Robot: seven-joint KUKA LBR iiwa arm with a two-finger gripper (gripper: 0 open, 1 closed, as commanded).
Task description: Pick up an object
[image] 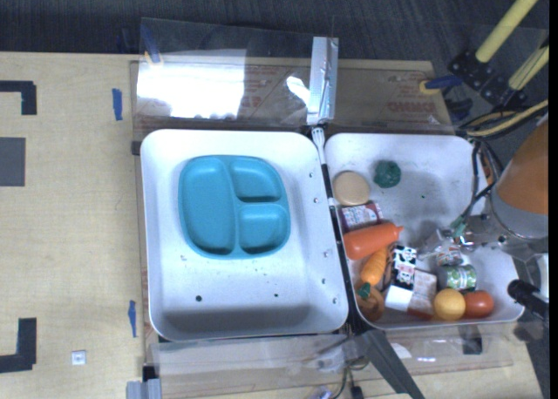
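Observation:
The right bin [418, 155] holds several small items. Among them are a tan disc [351, 186], a dark green ball [387, 173], an orange carrot [372, 239] and a black-and-white cow-patterned piece [403, 262]. A yellow-orange ball [449, 303], a red tomato [479, 303] and a small green can [459, 278] lie along the near right side. My gripper [455, 239] reaches in from the right and sits low over the bin's right half, just above the green can. The grey wrist with its orange band [530, 181] is behind it.
The left bin [174, 293] holds a blue divided tray [234, 206]. A clear plastic sheet [227, 84] and a metal divider [323, 79] stand behind the bins. Yellow-handled tools and cables [501, 84] crowd the upper right.

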